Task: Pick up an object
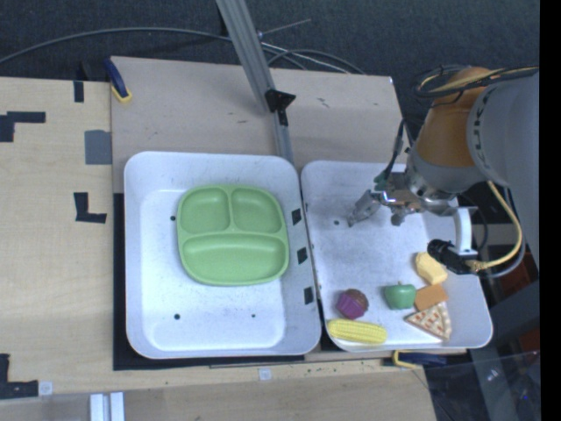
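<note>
Plate (pixel 233 235), green, sits in left bin (pixel 140 261). Right bin (pixel 329 191) has toy food along its near edge: purple piece (pixel 353 303), corn (pixel 357 331), green piece (pixel 400 296), pizza slice (pixel 430 321). Gripper (pixel 379 210) hovers above, fingers apart, empty. Approach step; next, travel to one piece and descend.

A green divided plate (pixel 233 235) lies in the left bin (pixel 145 314) before me. Black tape marks (pixel 85 207) dot my wooden tabletop (pixel 53 261), and a grey pole (pixel 250 51) slants overhead.
</note>
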Robot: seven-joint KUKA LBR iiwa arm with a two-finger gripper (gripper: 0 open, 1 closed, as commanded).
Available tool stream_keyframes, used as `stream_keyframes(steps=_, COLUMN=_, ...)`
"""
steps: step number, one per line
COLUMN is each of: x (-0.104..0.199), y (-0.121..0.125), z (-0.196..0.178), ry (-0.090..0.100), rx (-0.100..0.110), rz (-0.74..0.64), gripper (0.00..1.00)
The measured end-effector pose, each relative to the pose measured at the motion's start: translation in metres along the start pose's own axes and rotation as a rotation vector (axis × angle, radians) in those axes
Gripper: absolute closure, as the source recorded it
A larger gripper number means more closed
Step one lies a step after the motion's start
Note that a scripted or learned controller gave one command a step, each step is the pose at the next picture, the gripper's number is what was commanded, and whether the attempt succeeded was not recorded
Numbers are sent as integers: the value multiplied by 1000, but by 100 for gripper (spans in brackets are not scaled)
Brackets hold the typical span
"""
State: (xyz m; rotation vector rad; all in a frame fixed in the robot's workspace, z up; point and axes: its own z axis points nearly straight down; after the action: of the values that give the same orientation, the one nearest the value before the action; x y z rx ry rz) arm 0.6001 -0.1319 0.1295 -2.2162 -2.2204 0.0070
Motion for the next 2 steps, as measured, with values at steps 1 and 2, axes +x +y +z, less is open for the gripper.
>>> stream_keyframes(steps=1, x=0, y=1, z=-13, ry=0, rx=-3, rz=-2, gripper=100)
stream_keyframes(steps=2, x=9, y=7, z=-63, ry=0, rx=-10, rz=-1, gripper=100)
